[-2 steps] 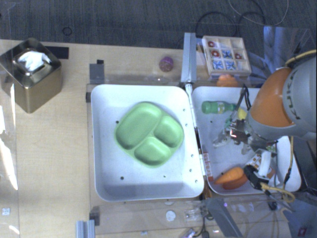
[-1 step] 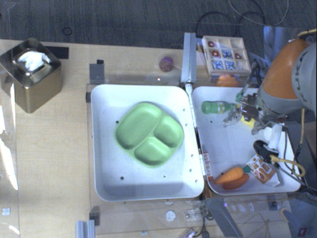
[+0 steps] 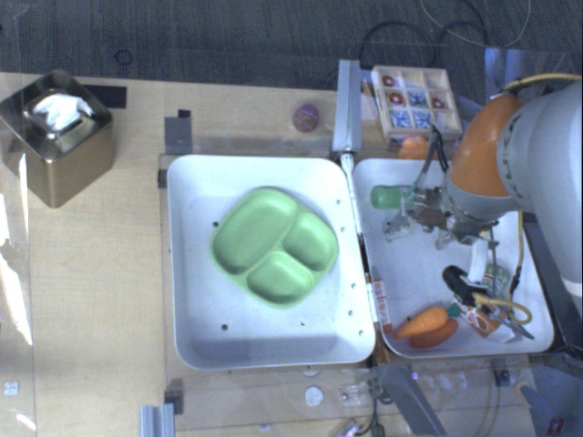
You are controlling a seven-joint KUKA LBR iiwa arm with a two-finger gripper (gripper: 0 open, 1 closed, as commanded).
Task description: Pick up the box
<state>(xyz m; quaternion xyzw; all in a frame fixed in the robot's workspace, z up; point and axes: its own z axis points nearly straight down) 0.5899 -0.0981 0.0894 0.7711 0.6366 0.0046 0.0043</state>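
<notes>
the flat patterned red-and-blue box (image 3: 412, 100) lies outside the bins, just behind the right white bin (image 3: 410, 258) on its far rim. we see the grey gripper (image 3: 421, 217) low inside that bin, well short of the box. the left white bin (image 3: 196, 244) holds a green divided plate (image 3: 273, 244).

A green divided plate (image 3: 275, 245) fills the middle of the left bin (image 3: 196, 335), leaving bare floor along its edges. In the right bin (image 3: 547, 330), a carrot (image 3: 426, 324), a green bottle (image 3: 392, 196) and small clutter crowd the floor, with the arm (image 3: 519, 153) overhead.
</notes>
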